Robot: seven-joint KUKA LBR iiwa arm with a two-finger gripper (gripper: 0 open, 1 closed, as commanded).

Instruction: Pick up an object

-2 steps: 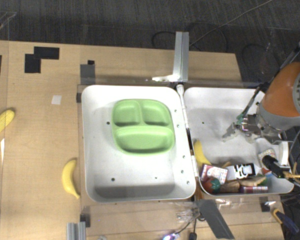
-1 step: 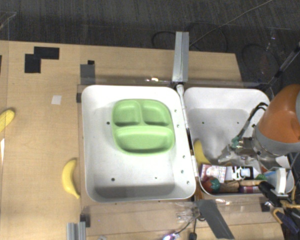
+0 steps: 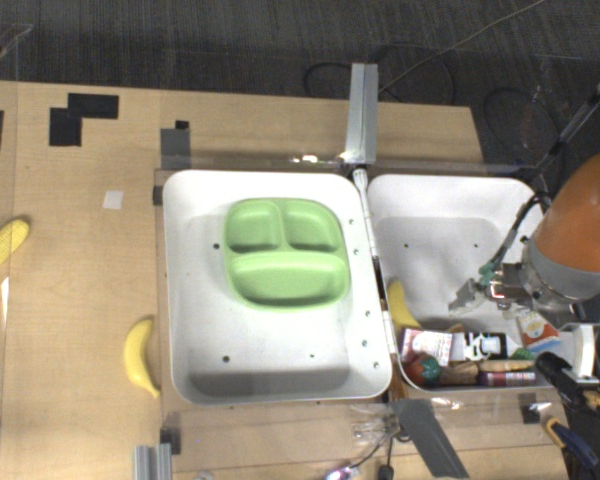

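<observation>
The tool (image 3: 490,290) is held low over the right bin (image 3: 430,218), perhaps to grab something; its grip cannot be told.

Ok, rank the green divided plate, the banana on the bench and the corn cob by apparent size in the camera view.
1. green divided plate, clearly largest.
2. banana and corn cob: they look alike, and the frame's edge cuts the cob, so I won't rank them.

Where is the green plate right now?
The green plate lies in the left white bin, toward its far side in the camera view. The right bin, where the gripper hovers, sits just beside it.
</observation>
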